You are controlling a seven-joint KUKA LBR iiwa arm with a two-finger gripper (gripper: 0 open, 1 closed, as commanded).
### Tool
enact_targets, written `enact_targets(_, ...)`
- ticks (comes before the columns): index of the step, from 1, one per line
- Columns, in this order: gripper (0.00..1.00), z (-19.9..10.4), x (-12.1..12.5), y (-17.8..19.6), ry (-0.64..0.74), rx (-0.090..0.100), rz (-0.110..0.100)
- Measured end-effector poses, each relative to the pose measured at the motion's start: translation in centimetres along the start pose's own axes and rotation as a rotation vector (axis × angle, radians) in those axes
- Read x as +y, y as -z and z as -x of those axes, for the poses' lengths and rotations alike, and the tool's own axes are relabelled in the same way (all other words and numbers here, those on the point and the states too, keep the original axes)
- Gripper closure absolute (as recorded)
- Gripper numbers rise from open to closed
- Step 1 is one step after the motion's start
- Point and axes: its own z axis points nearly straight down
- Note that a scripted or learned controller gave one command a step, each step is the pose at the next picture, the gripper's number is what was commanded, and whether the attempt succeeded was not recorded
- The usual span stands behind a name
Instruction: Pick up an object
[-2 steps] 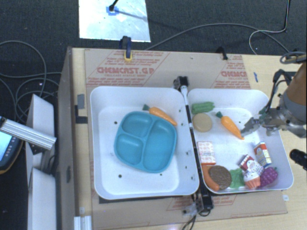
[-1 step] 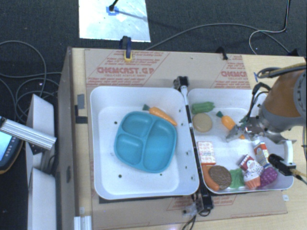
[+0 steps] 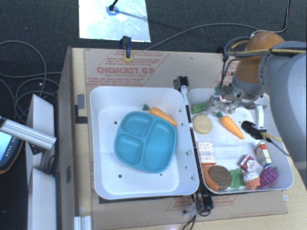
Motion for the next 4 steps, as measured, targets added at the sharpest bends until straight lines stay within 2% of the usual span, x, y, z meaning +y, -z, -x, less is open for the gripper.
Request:
enact_targets(1,0.0,0.0,-3.0,0.0,-0.002,0.001,0.009)
enact_targets(2,0.0,-0.4,-6.3,0.5,-0.003,0.001,0.009)
enact_targets(3,1.0,-0.4,-6.2,1.6,-0.002,0.0,0.011)
enact_targets(4,1.0,-10.7,-6.6,13.2,0.001,0.004,0.013)
